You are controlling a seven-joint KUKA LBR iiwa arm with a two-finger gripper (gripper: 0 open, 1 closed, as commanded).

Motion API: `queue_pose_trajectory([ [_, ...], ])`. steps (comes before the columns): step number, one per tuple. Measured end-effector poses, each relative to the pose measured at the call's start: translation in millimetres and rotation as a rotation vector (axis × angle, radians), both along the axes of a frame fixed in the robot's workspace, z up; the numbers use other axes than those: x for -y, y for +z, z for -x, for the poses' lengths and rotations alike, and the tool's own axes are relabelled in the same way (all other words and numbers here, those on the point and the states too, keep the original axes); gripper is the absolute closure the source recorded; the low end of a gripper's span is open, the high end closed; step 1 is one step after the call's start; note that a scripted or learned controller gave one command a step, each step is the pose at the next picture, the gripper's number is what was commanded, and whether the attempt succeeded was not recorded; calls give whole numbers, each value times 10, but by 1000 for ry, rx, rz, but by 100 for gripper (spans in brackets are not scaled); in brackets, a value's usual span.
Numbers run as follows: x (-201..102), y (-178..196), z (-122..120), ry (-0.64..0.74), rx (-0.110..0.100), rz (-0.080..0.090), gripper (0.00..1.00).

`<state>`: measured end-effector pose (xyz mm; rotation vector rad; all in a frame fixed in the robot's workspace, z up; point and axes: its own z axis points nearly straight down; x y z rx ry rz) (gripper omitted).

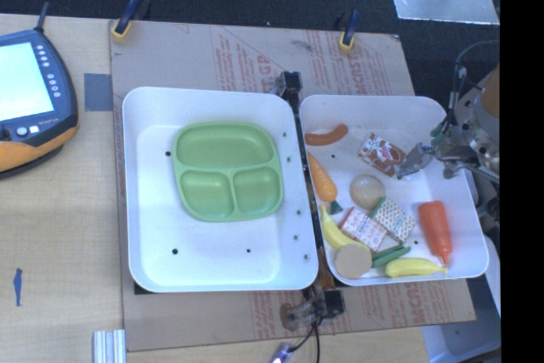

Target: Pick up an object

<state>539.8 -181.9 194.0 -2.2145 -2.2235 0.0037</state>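
Note:
My gripper (431, 164) reaches in from the right edge and hovers over the upper right part of the right bin (374, 108). Its two fingers stand apart, open, with nothing between them. One fingertip (413, 161) is just right of a red and white snack packet (382, 153). Below the gripper lies a big orange carrot (434, 229). Further left in the bin are a sausage (327, 134), a small carrot (321, 178), a beige round piece (367, 190), a checkered box (393, 219), a pink packet (364, 228) and two yellow bananas (414, 268).
The left bin (144, 208) holds a green divided plate (228, 170). A tablet-like pendant (30, 102) lies on the bench at the far left. Clamps (127, 17) hold the cardboard sheet under both bins. A black bracket (291, 85) sits between the bins at the back.

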Motion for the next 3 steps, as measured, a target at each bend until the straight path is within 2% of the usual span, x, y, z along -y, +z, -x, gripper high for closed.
queue_pose_trajectory([
  [1,305,-426,262,1,-1,2,0],
  [2,303,-992,405,1,7,2,0],
  [3,312,-884,396,7,7,3,100],
])
